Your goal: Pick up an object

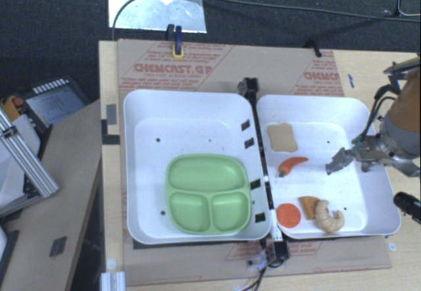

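Note:
In the right bin point(342, 112) lie a tan bread slice point(282, 137), an orange chili pepper point(292, 164), a red round slice point(288, 215), a small orange wedge point(309, 204) and a beige curled piece point(329, 216). My gripper point(338, 162) hangs over the right bin's middle, right of the pepper and above the curled piece. Nothing shows between its fingers.
The left bin point(151, 112) holds a green three-section plate point(207, 192). Black clips run along the divider between the bins point(258, 151). The arm comes in from the right edge over the right bin's far side. Cardboard lies under both bins.

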You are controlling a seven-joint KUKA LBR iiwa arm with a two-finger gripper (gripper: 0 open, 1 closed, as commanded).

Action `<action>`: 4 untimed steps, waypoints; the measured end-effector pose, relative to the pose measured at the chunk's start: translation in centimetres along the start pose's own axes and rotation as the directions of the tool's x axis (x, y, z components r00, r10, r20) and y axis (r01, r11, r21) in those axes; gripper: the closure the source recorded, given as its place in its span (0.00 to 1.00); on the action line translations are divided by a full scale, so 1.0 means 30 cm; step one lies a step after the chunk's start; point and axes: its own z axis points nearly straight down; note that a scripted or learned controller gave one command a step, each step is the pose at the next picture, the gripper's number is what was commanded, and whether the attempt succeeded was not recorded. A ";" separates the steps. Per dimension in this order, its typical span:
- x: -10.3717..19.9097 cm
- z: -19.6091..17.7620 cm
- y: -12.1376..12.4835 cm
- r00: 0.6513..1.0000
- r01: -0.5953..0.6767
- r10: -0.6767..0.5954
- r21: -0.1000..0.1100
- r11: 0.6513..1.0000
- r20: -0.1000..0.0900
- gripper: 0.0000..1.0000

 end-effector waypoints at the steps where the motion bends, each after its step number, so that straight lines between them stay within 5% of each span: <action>1: 0.002 -0.023 0.011 1.000 0.004 -0.004 -0.013 1.000 0.003 0.00; 3: 0.004 0.338 0.043 1.000 0.002 -0.002 -0.011 1.000 0.002 0.00; 4: 0.002 0.294 0.047 1.000 0.003 -0.003 -0.015 1.000 0.003 1.00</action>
